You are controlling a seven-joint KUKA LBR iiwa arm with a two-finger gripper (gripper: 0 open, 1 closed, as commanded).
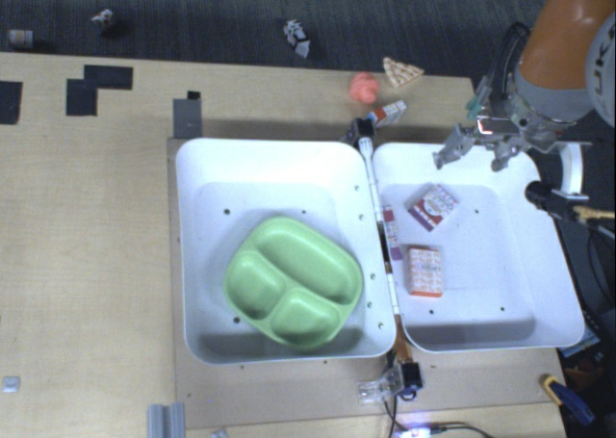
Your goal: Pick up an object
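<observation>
My gripper [476,155] hangs over the back edge of the right bin [539,263], its two fingers spread open with nothing between them. In front of it, inside that bin, lies a small white and red packet [432,207]. A flat orange and white packet [424,270] lies nearer the front. A thin red and white stick [388,230] rests along the bin's left wall. The left bin [207,234] holds a green divided plate [294,279].
On the bench behind the bins lie a pink ball [364,88], a slice-shaped toy [401,71] and a small tube [385,115]. Cables and clips [390,388] sit at the front between the bins. Black cables run at the right.
</observation>
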